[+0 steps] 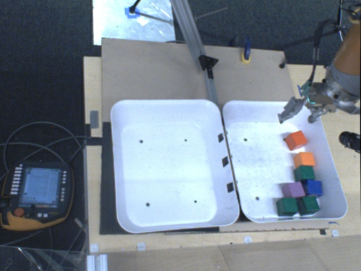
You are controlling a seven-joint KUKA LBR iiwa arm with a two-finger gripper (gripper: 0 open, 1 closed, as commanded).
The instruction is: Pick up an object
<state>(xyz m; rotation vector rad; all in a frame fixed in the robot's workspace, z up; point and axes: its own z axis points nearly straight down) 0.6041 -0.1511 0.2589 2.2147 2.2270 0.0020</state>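
gripper (302, 110) fingers spread, nothing between, over right bin (248, 208) back edge | orange block (295, 140) nearest it, below | other blocks stacked toward bin's front-right corner | left bin (121, 151) beside

The bench (93, 151) is pale wood, with a brown board (169, 72) laid over its middle and far part. On that board sit two shallow white bins side by side: the left bin (115, 168) and the right bin (234, 168) (their inner rims touch). A yellow clamp (246, 53) stands at the bench's far edge, toward the right corner.
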